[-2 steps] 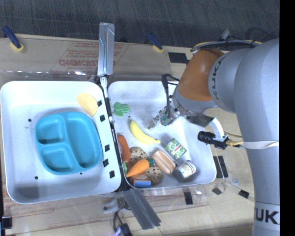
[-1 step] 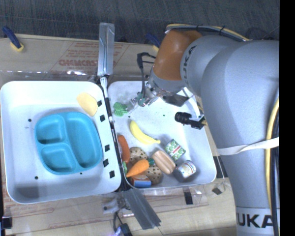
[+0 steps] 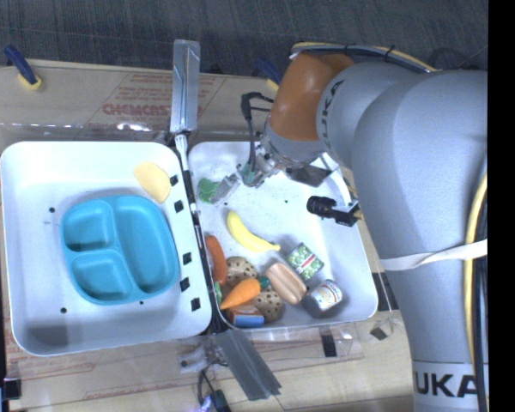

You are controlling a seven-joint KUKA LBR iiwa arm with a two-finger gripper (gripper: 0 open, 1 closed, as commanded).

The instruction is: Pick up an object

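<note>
1. Gripper (image 3: 251, 175): hanging low over the right bin's (image 3: 360, 256) upper left; grip state unreadable here.
2. Green toy (image 3: 208, 190): lying just left of the gripper, near the bin wall.
3. Banana (image 3: 249, 235): lying below, long axis running diagonally.

- The gripper (image 3: 240, 178) hangs low in the right bin (image 3: 354, 256), just beside a green object (image 3: 209, 190).
- A banana (image 3: 249, 234), carrot (image 3: 239, 293) and small can (image 3: 325, 296) lie nearby.
- The left bin (image 3: 26, 230) holds a blue divided tray (image 3: 120, 249).
</note>
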